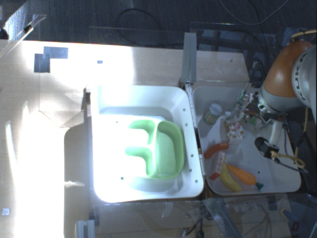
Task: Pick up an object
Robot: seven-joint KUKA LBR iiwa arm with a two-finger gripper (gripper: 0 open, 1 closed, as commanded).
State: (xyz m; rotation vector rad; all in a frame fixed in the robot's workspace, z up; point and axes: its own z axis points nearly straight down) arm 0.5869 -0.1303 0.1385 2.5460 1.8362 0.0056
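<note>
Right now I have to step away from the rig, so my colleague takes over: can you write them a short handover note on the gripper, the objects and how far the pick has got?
Gripper: over the upper part of the right bin, above the clutter; whether its fingers are open or shut cannot be made out, and nothing is seen held.
Right bin: small jar, patterned packet, red sausage-like piece, banana, carrot.
Left bin: a green divided tray.
Done: no object lifted.
Left: grasp one object and raise it.
</note>
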